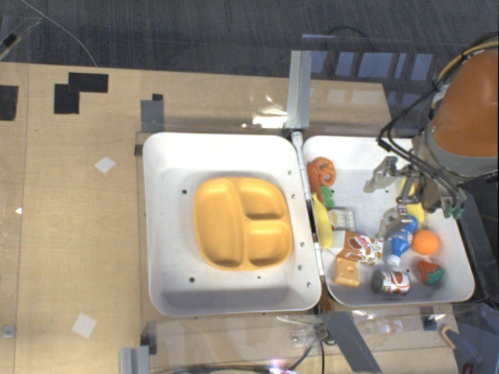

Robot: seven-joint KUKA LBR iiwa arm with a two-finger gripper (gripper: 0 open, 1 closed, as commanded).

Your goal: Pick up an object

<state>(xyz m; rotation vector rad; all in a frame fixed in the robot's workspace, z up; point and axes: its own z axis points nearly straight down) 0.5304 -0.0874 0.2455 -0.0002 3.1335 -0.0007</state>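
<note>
The right bin (366,150) holds several small items. Among them are an orange-red pretzel-like piece (320,171), a banana (320,223), a snack box (360,248), a cheese wedge (347,272), a can (390,282), a blue bottle (399,241), an orange (426,242) and a strawberry (429,272). My gripper (413,190) hangs over the right side of this bin, above the bottle and the orange. It is open, with its fingers spread. A yellow object (413,206) lies in the bin beneath it, partly hidden. Nothing is gripped.
The left bin (168,170) carries a yellow divided tray (242,220) at its middle. A metal post (299,92) stands at the far end of the wall between the bins. The arm's orange band (468,111) overhangs the right bin's far right corner.
</note>
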